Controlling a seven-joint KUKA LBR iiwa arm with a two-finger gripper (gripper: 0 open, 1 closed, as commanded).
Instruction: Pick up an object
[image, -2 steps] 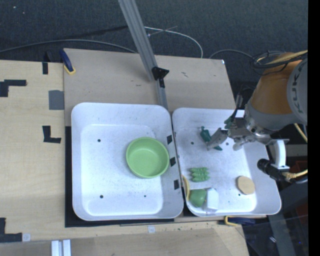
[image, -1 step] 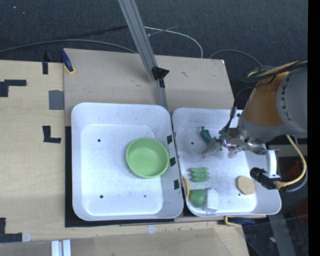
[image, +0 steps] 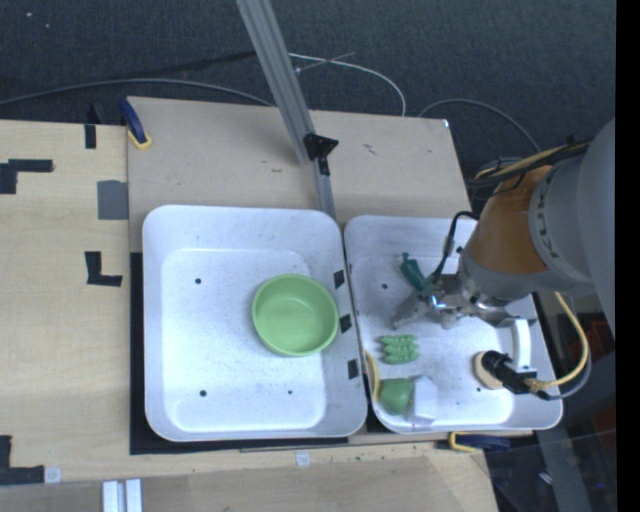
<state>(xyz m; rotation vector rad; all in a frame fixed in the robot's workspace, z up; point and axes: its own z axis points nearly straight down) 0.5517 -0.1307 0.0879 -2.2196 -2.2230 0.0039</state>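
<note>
Gripper (image: 408, 305) low in the right bin (image: 450, 228), fingers spread apart with nothing between them

Fingers (image: 403, 313) slant down toward the bin floor, one metal tip reaching left and the other ending in a dark green piece that points up and left; whether they touch the floor cannot be told. Just below them, apart from the tips, lies a small ridged green object (image: 399, 348), and nearer the bin's front wall sits a green block (image: 396, 394) touching a white block (image: 421, 397). Behind the fingers the wrist widens into the orange band (image: 500, 235) and the grey arm (image: 585, 215) leaving to the right, with a yellow cable (image: 570, 355) looping beside it. In the left bin (image: 170, 300), well apart from the gripper, a green bowl (image: 294, 315) stands upright near the dividing wall
</note>
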